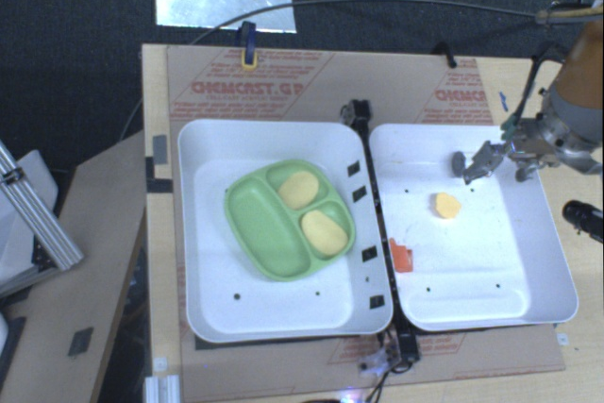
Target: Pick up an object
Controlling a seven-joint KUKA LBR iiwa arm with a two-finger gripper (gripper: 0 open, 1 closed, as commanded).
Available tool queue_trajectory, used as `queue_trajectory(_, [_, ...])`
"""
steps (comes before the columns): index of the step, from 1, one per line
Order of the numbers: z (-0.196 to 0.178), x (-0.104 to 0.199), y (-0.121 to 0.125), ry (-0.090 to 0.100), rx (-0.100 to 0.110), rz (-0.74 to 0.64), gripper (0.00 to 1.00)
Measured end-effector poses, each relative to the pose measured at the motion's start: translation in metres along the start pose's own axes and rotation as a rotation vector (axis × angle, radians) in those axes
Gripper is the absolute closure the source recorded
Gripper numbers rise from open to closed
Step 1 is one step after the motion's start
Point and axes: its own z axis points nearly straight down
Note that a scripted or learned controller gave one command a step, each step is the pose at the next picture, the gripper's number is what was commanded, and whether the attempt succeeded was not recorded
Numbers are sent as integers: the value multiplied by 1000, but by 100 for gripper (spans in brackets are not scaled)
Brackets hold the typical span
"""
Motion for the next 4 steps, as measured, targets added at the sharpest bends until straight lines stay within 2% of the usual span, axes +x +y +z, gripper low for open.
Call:
queue_trajectory(1, [-6, 0, 2, -2, -11, -2, 0])
queue_trajectory(3, [81, -6, -5, -1, -8, 0, 0])
queue_trajectory(4, [143, -3, -1, -1, -7, 0, 0])
